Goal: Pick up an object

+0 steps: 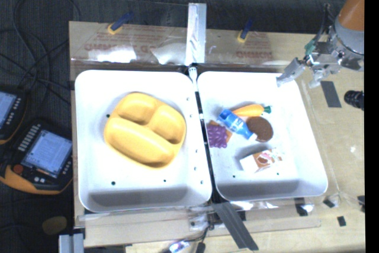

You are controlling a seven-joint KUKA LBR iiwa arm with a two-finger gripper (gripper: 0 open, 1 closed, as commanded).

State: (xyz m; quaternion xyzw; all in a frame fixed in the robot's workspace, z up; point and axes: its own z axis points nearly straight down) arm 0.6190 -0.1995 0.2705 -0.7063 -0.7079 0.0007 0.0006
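tool point(294, 72) hovering at right bin's point(308, 175) far corner, grip state unclear; targeting carrot point(249, 109): probably light, stiff, slippery, gripping mid-body.

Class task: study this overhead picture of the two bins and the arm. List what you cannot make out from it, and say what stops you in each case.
1. The hand, camera view: small and partly blurred, so the state of its fingers is unclear.
2. The arm: cut off by the right and top edges.
3. The small white carton in the right bin: its print is too small to read.
4. The purple grapes: partly hidden behind the bins' shared rim.
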